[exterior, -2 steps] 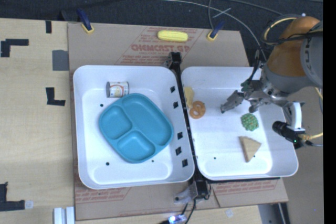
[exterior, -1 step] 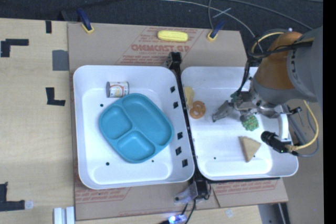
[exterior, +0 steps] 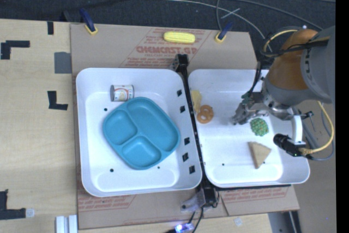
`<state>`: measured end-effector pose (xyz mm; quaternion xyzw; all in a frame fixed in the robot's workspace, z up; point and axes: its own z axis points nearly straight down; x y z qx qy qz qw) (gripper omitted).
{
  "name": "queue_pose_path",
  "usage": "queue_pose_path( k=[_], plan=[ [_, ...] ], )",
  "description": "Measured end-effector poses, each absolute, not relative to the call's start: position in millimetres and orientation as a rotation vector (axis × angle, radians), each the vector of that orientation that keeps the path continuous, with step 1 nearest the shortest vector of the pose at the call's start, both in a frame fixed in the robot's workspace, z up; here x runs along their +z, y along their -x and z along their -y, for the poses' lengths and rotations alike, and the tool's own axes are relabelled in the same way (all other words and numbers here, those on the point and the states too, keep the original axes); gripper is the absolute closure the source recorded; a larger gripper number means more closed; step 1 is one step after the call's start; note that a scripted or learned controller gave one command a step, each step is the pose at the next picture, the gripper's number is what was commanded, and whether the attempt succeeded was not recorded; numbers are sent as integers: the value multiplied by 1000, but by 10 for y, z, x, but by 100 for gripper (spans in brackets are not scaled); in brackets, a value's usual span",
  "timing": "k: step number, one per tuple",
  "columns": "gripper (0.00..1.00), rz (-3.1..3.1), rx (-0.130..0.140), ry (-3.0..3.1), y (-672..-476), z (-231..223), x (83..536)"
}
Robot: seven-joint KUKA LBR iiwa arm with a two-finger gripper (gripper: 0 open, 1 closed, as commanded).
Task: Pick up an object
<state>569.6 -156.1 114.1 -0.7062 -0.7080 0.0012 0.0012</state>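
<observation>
Pincer (exterior: pixel 244 113) low in right bin (exterior: pixel 229 80) — beside green object (exterior: pixel 259 127), blue tray (exterior: pixel 141 132) left

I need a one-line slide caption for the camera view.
Grey arm's end effector low in the right white bin, beside a green bumpy ball.

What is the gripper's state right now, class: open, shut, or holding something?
Gripper: cannot be told; it sits low in the right bin beside the green object.
</observation>
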Motion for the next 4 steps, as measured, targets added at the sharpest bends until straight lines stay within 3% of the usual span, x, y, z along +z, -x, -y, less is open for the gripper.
queue_pose_path(
  k=[3,4],
  plan=[
    [100,2224,-1,2222,-5695,1633,2241],
    [100,2227,0,2214,-5753,1086,2141]
  ],
)
